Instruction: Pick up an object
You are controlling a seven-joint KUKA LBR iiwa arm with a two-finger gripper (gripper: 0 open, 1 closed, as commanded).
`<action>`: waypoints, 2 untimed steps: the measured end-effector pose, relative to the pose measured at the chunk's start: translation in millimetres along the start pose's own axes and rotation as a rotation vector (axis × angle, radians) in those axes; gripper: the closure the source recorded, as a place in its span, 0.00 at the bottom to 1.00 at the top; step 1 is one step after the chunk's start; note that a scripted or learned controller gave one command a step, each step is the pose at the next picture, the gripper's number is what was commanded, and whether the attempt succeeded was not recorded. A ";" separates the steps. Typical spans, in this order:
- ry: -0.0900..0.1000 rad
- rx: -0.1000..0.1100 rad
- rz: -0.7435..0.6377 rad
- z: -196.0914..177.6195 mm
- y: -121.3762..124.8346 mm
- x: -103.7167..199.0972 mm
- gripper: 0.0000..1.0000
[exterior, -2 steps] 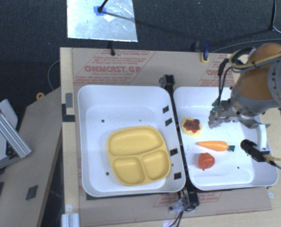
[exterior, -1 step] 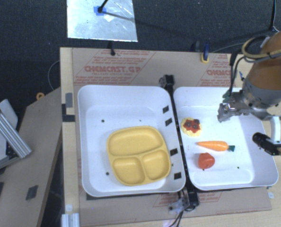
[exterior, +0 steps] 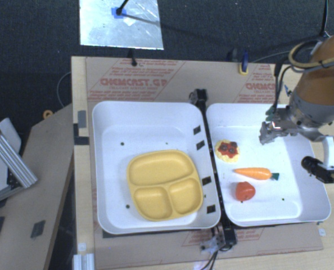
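We see 2 white bins on the bench. In the right bin (exterior: 302, 207), a carrot (exterior: 253, 174) lies near the middle, a red tomato (exterior: 245, 191) just below it toward the front edge, and a small pizza (exterior: 228, 151) near the left wall. The gripper (exterior: 270, 131) hovers by the far edge; we cannot tell its jaws' state. A yellow divided tray (exterior: 164, 183) fills the left bin (exterior: 113, 151).
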State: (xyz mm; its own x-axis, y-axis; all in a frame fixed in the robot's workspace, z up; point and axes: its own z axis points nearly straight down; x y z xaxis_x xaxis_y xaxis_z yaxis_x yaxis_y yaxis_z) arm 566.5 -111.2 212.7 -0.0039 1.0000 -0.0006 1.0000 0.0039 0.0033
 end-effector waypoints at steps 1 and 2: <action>0.003 0.004 -0.006 1.8 -10.4 59.1 1.00; 0.003 0.003 -0.007 3.7 -3.0 111.5 1.00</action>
State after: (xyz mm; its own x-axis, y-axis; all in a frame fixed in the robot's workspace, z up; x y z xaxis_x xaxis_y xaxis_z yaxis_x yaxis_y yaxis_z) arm 563.1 0.3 209.0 -0.0104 0.9999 0.0021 0.9999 0.0104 0.0007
